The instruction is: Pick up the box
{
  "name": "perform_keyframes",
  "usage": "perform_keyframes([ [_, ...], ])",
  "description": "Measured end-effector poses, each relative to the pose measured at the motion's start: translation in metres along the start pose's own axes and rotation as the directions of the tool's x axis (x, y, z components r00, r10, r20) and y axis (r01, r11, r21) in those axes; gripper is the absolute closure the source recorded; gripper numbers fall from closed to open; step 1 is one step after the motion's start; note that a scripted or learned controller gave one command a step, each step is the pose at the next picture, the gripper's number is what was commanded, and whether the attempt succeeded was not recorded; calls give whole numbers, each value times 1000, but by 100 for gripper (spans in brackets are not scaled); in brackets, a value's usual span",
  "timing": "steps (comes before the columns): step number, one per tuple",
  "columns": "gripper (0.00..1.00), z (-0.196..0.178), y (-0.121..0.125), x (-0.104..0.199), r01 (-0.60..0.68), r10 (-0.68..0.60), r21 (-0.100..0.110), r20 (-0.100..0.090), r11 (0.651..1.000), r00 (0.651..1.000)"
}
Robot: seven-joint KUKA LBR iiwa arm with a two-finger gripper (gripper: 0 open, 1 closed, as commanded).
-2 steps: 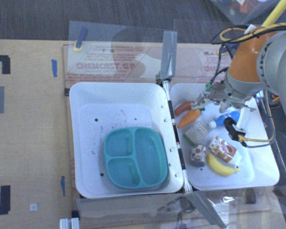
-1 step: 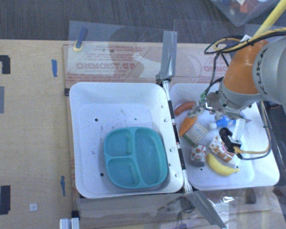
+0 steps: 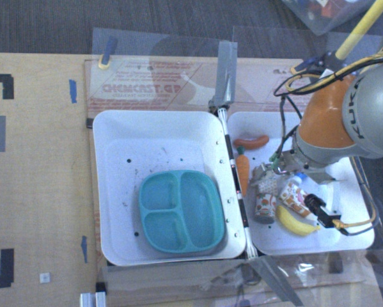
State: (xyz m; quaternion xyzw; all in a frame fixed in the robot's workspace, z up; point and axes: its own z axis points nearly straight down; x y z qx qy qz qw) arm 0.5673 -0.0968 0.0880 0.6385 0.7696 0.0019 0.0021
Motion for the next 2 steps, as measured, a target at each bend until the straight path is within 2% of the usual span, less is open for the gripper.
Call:
perform_keyframes([
  [1, 100, -11, 1, -2, -4, 4, -5, 1, 1000, 1000],
  [2, 100, -97, 13, 78, 29, -29, 5, -1, 1000, 1000],
])
